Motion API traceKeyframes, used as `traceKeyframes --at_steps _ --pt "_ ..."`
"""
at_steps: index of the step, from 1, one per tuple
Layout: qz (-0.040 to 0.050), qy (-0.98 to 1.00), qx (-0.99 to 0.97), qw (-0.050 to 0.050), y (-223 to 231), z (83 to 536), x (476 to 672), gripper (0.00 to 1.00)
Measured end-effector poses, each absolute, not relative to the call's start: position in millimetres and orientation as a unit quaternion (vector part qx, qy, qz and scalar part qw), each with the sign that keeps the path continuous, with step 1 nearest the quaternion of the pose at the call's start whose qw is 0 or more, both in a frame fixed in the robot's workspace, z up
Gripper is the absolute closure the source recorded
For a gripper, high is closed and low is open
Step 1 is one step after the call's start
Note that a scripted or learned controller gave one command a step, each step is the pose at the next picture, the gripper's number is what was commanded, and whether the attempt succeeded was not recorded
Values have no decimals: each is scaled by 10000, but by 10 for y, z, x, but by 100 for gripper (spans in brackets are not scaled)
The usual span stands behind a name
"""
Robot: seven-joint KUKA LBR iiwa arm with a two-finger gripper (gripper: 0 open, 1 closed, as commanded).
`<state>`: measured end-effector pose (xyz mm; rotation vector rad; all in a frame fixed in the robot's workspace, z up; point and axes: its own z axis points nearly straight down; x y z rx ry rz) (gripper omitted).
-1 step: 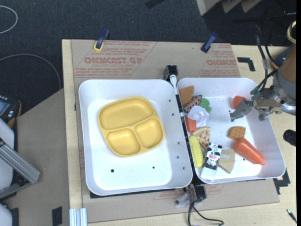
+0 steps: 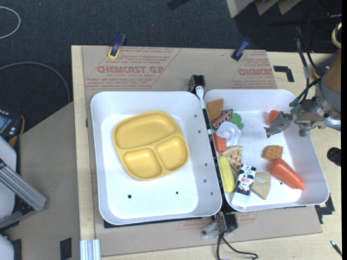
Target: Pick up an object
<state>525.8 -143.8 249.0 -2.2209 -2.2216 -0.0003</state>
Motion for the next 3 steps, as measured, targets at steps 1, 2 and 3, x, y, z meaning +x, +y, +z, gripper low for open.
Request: traceKeyframes --at_steps 1,2,3 --pt "19 -7070 -7072 38 -1404 1856 5271 0" --pt "13 -7070 -7072 32 -1370 1228 5237 0" --pt "5 -7064 -7078 -27 -1390 861 5249 0"
